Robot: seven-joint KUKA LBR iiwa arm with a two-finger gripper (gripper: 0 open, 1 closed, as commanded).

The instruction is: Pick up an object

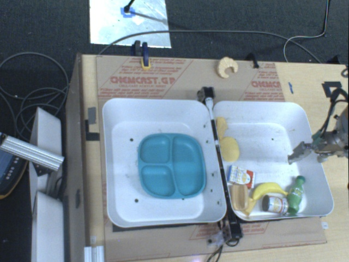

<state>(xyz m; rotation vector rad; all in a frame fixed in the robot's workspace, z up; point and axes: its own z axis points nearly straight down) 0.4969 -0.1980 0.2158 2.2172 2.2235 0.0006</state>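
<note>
The right bin [272, 119] holds several small things along its left and front sides. A yellow lemon-like piece [229, 149] lies by the left wall, with a paler yellow piece [221, 126] behind it. In front of them lie a red-and-white carton [240, 175], a banana [265, 190], a small jar [274, 204] and a green bottle [296, 193]. My gripper [300, 152] hangs over the right side of this bin, above and slightly behind the green bottle, with nothing seen in it.
The left bin [125, 119] holds a blue divided plate [172, 165]. A tan croissant-shaped toy [227, 66] lies on the bench behind the bins. A blue-and-yellow clamp [144, 54] sits at the bench's back edge. Cables run over the floor.
</note>
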